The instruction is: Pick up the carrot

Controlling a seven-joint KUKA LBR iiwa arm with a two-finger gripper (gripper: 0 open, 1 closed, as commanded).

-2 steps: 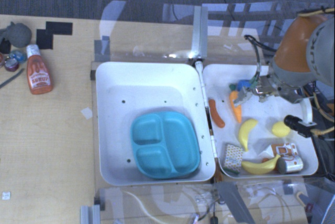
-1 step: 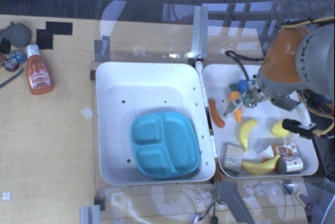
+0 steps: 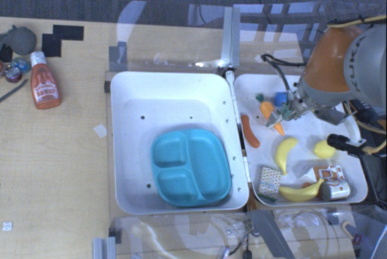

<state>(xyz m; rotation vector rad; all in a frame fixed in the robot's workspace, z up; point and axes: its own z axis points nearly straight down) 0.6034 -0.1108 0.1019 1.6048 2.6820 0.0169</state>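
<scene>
The carrot (image 3: 266, 110) lies in the upper left part of the right bin (image 3: 358, 194), orange with a small green top towards the bin's back. Its pointed end shows just below the gripper (image 3: 285, 114). The gripper is down over the carrot's middle, reaching in from the right under the orange-banded wrist (image 3: 327, 67). The gripper body hides the part of the carrot beneath it, so contact cannot be judged.
The right bin also holds a red sausage (image 3: 250, 132), two bananas (image 3: 285, 153) (image 3: 300, 192), a lemon (image 3: 325, 149), a blue block (image 3: 280, 98), a can (image 3: 334, 190) and a small box (image 3: 331, 174). A blue divided plate (image 3: 190, 167) lies in the left bin (image 3: 130, 100). A ketchup bottle (image 3: 44, 85) stands on the bench.
</scene>
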